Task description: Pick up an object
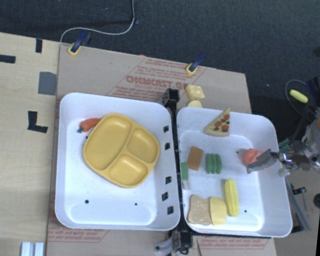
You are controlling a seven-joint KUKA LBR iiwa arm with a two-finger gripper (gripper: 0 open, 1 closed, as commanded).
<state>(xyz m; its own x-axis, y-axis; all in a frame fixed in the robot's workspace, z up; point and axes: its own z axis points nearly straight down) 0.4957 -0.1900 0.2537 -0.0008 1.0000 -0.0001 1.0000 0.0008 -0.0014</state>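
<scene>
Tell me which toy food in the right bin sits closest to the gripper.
The pink piece, right beside the gripper; the rest lie farther left.

Red printed lettering "CHEMCAST" stands on the brown cardboard sheet, at 12 o'clock from the bins; remaining print illegible.

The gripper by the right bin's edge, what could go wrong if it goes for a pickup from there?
The gripper sits low beside the pink toy, near the right bin wall; it may nudge the toy rather than grasp it, or clip the rim.

The corn, yellow block and bread slice lie packed together, so a grab there could catch two items or push one aside.
</scene>
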